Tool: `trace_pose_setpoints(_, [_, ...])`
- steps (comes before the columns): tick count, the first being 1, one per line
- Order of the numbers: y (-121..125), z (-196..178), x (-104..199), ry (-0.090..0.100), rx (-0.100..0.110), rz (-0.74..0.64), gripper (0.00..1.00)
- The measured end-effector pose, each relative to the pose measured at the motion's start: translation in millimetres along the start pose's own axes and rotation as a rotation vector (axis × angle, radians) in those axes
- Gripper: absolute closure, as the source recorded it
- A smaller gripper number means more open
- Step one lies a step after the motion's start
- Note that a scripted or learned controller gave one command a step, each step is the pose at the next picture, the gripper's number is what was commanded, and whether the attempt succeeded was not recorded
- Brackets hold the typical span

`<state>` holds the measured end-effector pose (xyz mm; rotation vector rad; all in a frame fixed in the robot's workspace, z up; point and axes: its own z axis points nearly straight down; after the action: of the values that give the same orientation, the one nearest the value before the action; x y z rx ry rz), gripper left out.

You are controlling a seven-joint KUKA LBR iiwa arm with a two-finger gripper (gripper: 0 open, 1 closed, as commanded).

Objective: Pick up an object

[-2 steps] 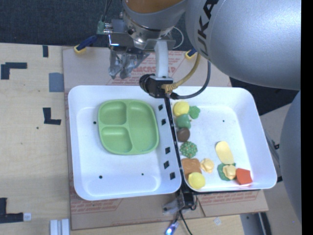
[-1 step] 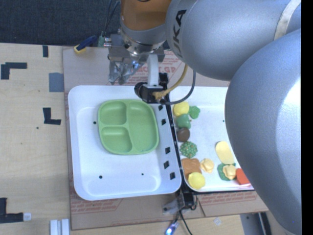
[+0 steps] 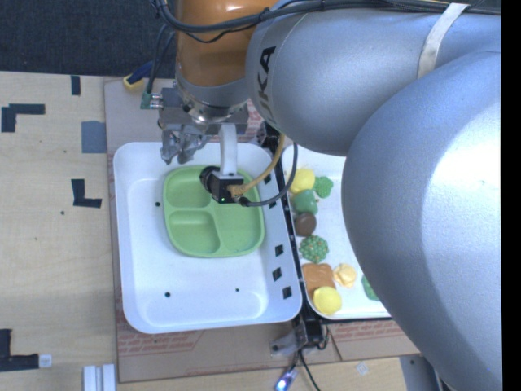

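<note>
Camera view. The pincer [image 3: 186,147] hangs under the orange-banded wrist, over the far rim of the left bin [image 3: 138,300]. Its metal fingers [image 3: 173,149] point down with only a narrow gap between them, and nothing lies in that gap. A white camera stalk with a dark lens and cable sits just to its right and hides part of the ground below.

Just beneath and toward the near side of the pincer lies a green divided plate [image 3: 213,218], flat on the bin floor, three compartments, nothing in them. Its far edge sits almost under the fingertips. This reads as the nearest candidate for the pick.

Well off to the right of the pincer, past the bin wall, the right bin [image 3: 358,309] holds small toy foods: a yellow lemon [image 3: 303,178], green broccoli pieces [image 3: 314,248], a brown round piece [image 3: 305,223], an orange block [image 3: 318,276], another yellow piece [image 3: 328,300]. They are packed close, some touching.

Judgement on the step: the descent onto the plate rim is at hand. A flat plate gives little to pinch, so the fingers should first widen, then straddle the raised far rim, one finger inside a compartment and one outside, before closing. Come down straight. Risk: the fingertips land on the rim and push the plate, or it slips out tilted on the lift.
</note>
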<state>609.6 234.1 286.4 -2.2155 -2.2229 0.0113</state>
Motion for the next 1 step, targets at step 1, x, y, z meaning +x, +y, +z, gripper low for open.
trace_pose_setpoints(1, [-100.5, 31.9, 0.3, 0.001, 0.0, 0.0, 1.0])
